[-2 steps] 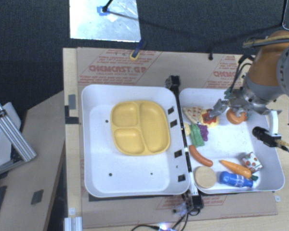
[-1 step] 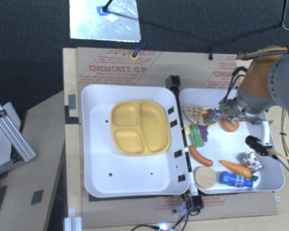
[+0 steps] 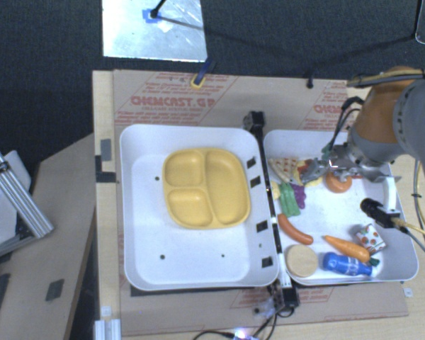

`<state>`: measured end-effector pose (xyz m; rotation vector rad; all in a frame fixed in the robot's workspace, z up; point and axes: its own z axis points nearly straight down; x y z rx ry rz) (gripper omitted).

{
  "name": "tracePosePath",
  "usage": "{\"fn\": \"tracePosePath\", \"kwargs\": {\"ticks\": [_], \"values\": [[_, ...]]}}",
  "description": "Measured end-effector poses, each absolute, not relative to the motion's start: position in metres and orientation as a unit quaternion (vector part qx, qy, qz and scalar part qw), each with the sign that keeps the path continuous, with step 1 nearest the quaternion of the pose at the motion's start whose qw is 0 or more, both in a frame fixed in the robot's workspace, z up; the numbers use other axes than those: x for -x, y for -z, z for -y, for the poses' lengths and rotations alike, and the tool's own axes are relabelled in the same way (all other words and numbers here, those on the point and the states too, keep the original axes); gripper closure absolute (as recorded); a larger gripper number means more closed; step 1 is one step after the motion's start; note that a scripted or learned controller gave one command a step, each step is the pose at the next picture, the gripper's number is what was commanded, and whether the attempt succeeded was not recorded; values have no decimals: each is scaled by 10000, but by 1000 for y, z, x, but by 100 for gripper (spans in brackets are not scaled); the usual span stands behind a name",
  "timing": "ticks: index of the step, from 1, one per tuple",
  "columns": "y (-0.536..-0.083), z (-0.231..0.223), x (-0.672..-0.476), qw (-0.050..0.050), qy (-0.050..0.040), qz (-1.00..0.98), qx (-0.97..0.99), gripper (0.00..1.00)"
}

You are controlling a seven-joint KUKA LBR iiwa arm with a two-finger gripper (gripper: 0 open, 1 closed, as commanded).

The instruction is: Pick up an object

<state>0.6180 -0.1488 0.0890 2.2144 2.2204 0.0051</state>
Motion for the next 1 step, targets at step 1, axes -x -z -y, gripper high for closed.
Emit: {"fn": "tracePosePath", "kwargs": {"ticks": [1], "values": [[-102, 150, -620, 59, -26, -7080, -7062, 100]]}}
